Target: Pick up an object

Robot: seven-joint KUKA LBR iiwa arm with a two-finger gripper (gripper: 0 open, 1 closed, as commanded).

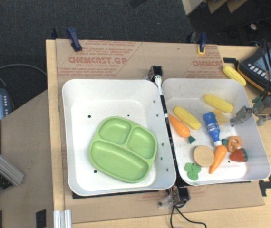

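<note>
- My gripper sits at the 3 o'clock edge of the right bin, low over its rim, with my arm reaching in from that side
- My fingers are small and blurred against the white wall, so I cannot tell if they are apart or together; nothing shows between them
- Just beside my gripper, toward 10 o'clock, lies a yellow corn cob
- A second corn cob lies near the bin's 10 o'clock corner, with a carrot touching it on the 7 o'clock side
- A blue bottle lies near the bin's middle, its cap pointing toward 5 o'clock
- At 5 o'clock from the bottle sit a pretzel and a strawberry, close together
- A second carrot lies tilted beside a round tan cookie, touching it
- A green broccoli piece rests at the bin's 7 o'clock corner
- A third yellow cob lies outside the bin, on the bench at 1 o'clock
- The left bin holds a green divided plate, well apart from my gripper
</note>
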